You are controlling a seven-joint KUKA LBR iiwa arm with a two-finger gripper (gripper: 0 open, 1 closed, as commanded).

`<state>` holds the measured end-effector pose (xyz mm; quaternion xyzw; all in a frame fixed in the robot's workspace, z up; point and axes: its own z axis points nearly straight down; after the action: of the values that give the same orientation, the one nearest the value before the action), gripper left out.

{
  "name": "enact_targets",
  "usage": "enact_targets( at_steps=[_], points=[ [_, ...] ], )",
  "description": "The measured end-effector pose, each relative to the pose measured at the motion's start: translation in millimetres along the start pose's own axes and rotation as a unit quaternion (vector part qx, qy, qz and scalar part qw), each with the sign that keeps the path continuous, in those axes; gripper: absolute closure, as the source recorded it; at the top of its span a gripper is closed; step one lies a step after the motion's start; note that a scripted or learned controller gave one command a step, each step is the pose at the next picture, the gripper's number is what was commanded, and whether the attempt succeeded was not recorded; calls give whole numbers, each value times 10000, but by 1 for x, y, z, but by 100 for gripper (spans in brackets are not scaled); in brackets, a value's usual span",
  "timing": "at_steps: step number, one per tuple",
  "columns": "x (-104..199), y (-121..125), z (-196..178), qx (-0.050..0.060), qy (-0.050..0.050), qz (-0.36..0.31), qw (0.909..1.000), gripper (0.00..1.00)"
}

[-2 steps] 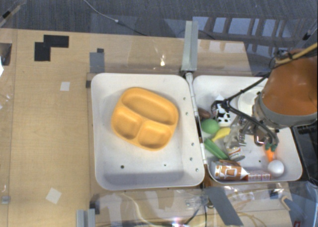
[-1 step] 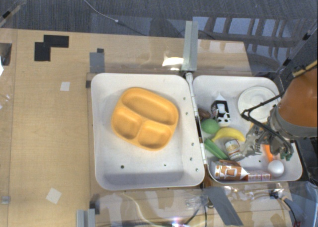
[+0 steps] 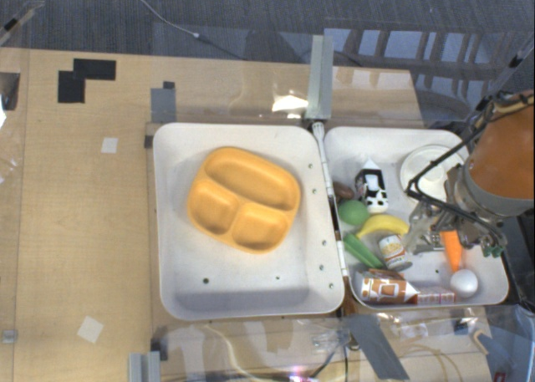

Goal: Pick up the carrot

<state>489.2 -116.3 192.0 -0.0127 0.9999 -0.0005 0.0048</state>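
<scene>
The carrot [image 3: 452, 253] is a short orange stick lying in the right bin [image 3: 334, 155] near its front right corner, just above a white egg [image 3: 464, 282]. My gripper [image 3: 456, 236] hangs straight over the carrot's upper end, under the arm's orange band [image 3: 504, 159]. It is open, with one finger [image 3: 423, 234] left of the carrot and the other to its right. A gap shows on both sides, so the carrot is not clamped. The carrot's top end is hidden under the wrist.
The right bin also holds a small can [image 3: 391, 250], a banana [image 3: 383, 226], a green lime [image 3: 352, 212], a long green vegetable [image 3: 362, 249], a cow figure [image 3: 372, 187], a white bowl [image 3: 425, 168] and a flat carton [image 3: 388, 288]. A yellow divided plate [image 3: 243, 198] lies in the left bin [image 3: 175, 272].
</scene>
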Motion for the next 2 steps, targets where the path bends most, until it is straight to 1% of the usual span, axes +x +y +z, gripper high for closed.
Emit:
enact_targets(
  at_steps=[1,2],
  points=[
    [-32,39,-28,-8,-4,-1845,9828,100],
    [-32,-24,14,-4,24,-1408,9900,100]
  ],
)
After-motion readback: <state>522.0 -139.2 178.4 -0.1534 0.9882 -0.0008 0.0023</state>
